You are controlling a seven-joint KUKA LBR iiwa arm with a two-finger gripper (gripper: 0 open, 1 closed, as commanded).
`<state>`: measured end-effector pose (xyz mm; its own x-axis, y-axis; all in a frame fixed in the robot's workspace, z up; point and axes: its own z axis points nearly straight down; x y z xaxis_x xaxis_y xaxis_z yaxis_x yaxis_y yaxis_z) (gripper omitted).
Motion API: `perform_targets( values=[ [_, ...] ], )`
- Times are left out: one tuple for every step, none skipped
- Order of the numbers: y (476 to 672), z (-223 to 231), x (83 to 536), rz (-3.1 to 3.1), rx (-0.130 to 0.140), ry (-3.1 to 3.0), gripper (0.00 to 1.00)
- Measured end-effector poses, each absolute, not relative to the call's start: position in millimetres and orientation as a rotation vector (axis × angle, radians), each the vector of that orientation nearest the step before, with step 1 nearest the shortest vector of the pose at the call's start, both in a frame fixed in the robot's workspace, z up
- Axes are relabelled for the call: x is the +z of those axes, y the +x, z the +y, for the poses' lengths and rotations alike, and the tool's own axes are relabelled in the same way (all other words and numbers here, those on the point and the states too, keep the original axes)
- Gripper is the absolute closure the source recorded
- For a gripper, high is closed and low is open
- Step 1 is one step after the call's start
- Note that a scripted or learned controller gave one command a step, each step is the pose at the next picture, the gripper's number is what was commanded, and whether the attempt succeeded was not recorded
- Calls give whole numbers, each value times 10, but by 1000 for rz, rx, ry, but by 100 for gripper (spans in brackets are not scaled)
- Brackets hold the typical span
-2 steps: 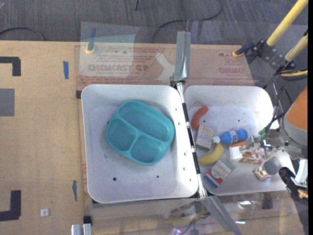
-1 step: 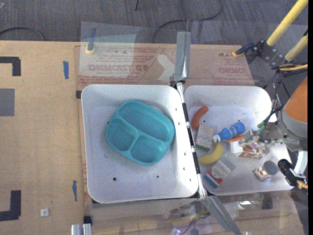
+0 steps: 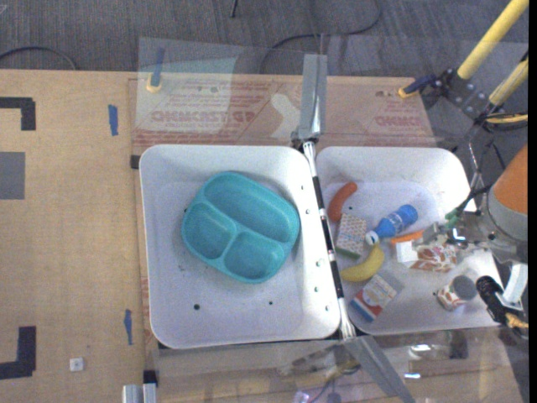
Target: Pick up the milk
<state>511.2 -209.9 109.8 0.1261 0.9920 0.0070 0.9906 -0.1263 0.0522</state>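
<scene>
The gripper (image 3: 454, 233) hangs over the right part of the right bin (image 3: 436, 162), at the end of the grey arm (image 3: 513, 193) that comes in from the right; whether it is clenched or released cannot be told from this angle, and nothing can be seen held in it; the milk (image 3: 434, 257), a small white carton with red print, lies on its side on the bin floor just below and left of the gripper, and whether the two touch cannot be told; a blue bottle (image 3: 395, 222) lies tilted to the carton's left, with a banana (image 3: 365, 265) further left and lower; a red sausage (image 3: 341, 199) lies near the bin's left wall; a small box (image 3: 375, 297) with red and blue sides rests near the lower edge; in the left bin (image 3: 168, 309) a teal divided plate (image 3: 242, 226) sits alone.
</scene>
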Motion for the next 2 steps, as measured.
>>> perform_targets(
  values=[
    [5400,-1994,871,2139,4,2292,0],
    [5412,-2027,998,2130,5,2288,100]
  ],
)
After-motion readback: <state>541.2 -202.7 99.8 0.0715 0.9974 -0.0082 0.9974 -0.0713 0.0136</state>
